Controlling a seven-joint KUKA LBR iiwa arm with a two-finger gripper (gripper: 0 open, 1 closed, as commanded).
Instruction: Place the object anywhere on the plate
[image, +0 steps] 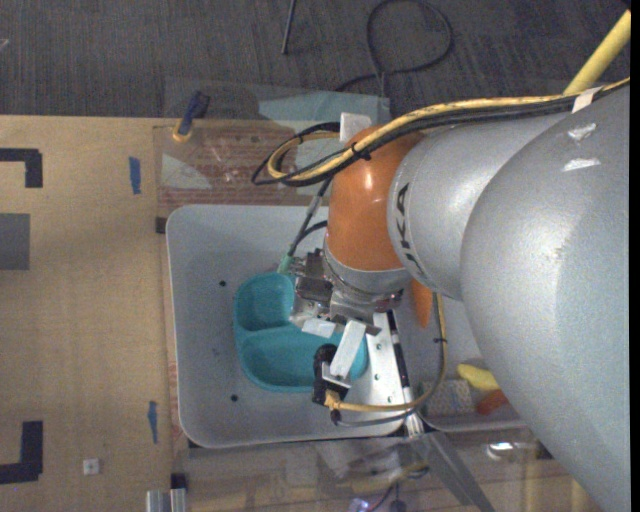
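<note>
The teal plate (262, 335), split into 2 or more compartments, sits in the left bin (200, 300), toward that bin's right side. The gripper (312, 292) hangs just over the plate's right rim, below the wrist of the arm (520, 250), which covers it from above, so it cannot be told whether it is open, closed or carrying anything. Which thing is the object to be placed cannot be settled either. The likeliest candidates are 2 small pieces in the right bin (452, 345), at its near end: a yellow piece (478, 377) and, touching or just beside it, an orange piece (490, 402). Both lie well apart from the gripper, to its right and nearer. They look like moulded toy food, so probably light, stiff and rather slick. A hold across the narrow middle seems safest, since a grip near a rounded end could squirt the piece out.
</note>
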